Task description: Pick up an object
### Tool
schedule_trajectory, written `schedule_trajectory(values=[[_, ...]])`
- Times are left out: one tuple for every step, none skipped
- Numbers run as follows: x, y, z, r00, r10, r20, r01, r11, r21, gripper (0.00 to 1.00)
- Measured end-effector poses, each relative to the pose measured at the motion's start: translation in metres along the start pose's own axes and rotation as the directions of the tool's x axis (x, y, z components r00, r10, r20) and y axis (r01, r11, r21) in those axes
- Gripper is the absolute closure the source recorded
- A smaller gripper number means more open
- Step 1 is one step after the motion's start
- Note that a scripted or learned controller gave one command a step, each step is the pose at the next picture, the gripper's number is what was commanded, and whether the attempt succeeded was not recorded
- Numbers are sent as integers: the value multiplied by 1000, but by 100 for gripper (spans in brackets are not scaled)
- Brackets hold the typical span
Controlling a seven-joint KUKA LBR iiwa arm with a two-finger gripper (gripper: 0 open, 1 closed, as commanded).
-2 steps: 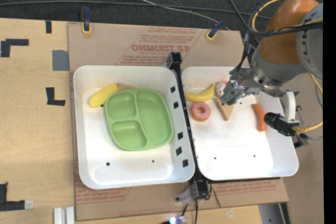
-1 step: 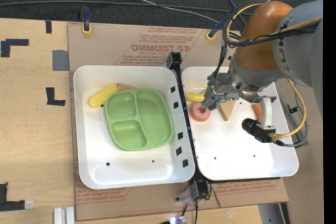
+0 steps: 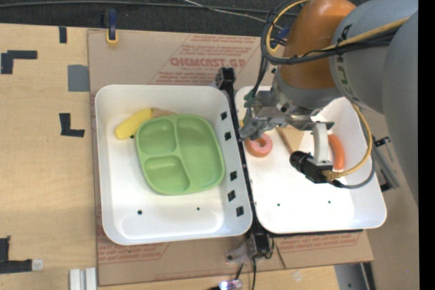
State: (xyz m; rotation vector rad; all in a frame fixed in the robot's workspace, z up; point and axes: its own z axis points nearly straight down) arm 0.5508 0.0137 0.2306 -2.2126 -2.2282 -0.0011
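From my overhead feed I see the arm [image 3: 353, 44] reaching in from the right and hanging low over the right bin [image 3: 353, 210], its orange band sitting above the wrist. The gripper [image 3: 258, 129] is down at the bin's left side, close to the divider between the two bins. Directly under its tip lies a pink ring [image 3: 259, 147], like a small doughnut, resting on the bin floor; the tip looks to be touching or just above it, and I cannot tell whether the gripper is open or closed, nor whether it has hold of the ring. Just right of that, partly under the wrist, I make out a tan wedge-shaped piece [image 3: 291, 139], and further right an orange carrot-like object [image 3: 337, 151] lying beside a white part of the tool.

In the left bin [image 3: 115, 214] a green divided plate [image 3: 180, 153] lies flat with three compartments, and a yellow corn cob [image 3: 132, 123] lies touching its upper-left edge. Both bins rest on a cardboard sheet [image 3: 177, 54] on the bench
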Motion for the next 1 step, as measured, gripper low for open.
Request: schedule_trajectory(values=[[58,2,12,1000,1,2,-1,1000,2,100]])
